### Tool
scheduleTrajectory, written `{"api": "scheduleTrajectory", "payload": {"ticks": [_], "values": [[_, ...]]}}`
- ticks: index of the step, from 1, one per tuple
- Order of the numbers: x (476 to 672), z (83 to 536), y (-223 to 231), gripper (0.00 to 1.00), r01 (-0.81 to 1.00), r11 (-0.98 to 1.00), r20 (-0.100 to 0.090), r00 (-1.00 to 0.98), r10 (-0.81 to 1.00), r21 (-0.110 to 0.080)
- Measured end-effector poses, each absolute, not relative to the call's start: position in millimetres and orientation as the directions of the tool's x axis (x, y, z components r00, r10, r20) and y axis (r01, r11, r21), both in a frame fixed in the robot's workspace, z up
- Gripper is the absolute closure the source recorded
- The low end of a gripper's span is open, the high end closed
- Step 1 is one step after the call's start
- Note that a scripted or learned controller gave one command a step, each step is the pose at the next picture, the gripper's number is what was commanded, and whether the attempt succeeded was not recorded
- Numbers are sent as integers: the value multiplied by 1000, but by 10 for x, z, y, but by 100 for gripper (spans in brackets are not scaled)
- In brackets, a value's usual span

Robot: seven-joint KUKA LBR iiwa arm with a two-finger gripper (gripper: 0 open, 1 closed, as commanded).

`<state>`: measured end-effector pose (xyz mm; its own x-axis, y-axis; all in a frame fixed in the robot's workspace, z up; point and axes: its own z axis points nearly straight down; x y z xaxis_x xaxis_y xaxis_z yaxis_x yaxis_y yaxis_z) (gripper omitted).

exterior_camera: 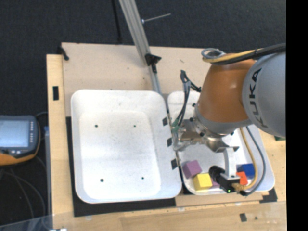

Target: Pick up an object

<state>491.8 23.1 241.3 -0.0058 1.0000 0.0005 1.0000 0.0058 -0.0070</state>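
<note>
Two white bins sit side by side on the tan worktop (110, 66), and all the action is on the right. The left bin (118, 146) shows a pale, speckled floor with four small dark dots. The right bin (267, 177) is largely covered by the arm (269, 95), which reaches in from the right edge and bends steeply down. Its broad orange band (224, 97) hangs directly over the bin's middle, with the KUKA lettering on the grey casing just beside it.

Below the band the wrist narrows to a metal head, and the gripper (183, 143) sits low at the right bin's left wall, close to the seam between the bins. Is it spread or pressed together? I cannot tell from this angle, because the wrist and its cabling crowd the spot. Nothing shows clamped in it.

The pickable pieces are gathered at the near end of the right bin. A purple block (191, 168) lies closest to the gripper, just below it. A yellow block (202, 181) is right beside the purple one, nearer the bin's front rim. Further right, a blue block (246, 170) rests with a small orange piece (242, 178) touching its lower left side. All four rest on the bin floor.

An aluminium bar (132, 18) slants down from the top of the view towards the gap between the bins. Off the worktop at far left sits a screened device (17, 136) with an orange underside.
</note>
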Motion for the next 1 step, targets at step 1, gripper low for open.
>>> {"api": "scheduleTrajectory", "payload": {"ticks": [1], "values": [[5220,2720,762,100,1000,8,1,-8,1000,3]]}}
